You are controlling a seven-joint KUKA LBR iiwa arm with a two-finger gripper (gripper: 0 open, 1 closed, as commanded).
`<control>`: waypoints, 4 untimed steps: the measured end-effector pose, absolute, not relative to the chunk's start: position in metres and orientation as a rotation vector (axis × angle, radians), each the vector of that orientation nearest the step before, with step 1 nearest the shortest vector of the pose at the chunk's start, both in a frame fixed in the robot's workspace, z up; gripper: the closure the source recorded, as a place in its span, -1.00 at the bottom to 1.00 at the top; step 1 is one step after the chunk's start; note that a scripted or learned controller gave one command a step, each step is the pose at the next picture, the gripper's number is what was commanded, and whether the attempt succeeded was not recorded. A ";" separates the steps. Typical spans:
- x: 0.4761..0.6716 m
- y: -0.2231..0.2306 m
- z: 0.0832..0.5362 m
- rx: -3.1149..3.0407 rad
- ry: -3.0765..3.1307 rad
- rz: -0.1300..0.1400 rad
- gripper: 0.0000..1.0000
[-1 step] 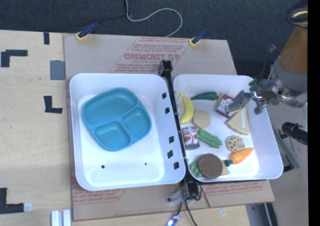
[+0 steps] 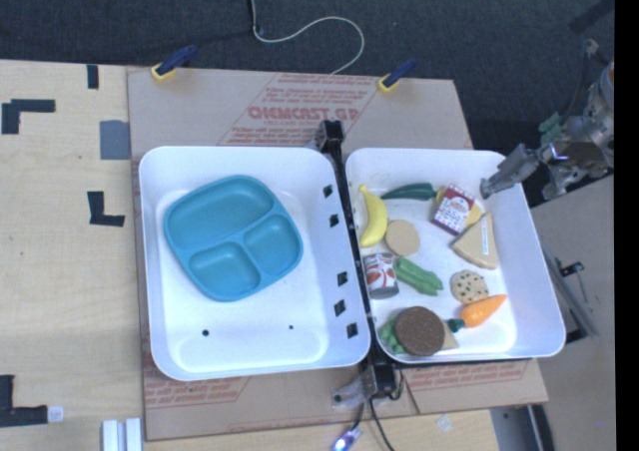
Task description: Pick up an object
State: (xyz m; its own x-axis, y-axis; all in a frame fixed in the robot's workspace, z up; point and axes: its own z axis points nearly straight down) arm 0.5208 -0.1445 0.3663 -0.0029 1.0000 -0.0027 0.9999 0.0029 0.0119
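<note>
The gripper [image 2: 499,180] hangs at the right bin's [image 2: 529,239] far edge beside the red carton [image 2: 454,208], so crowded toy food could spoil a grab.

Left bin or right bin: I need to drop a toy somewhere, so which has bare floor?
The left bin has a bare strip along its near wall, below the blue divided plate, and another along the divider side. The right bin is crowded: banana, can, burger, carrot. Only its near-right corner is bare.
</note>
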 end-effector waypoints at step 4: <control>0.516 -0.078 0.551 2.218 2.221 -0.001 1.00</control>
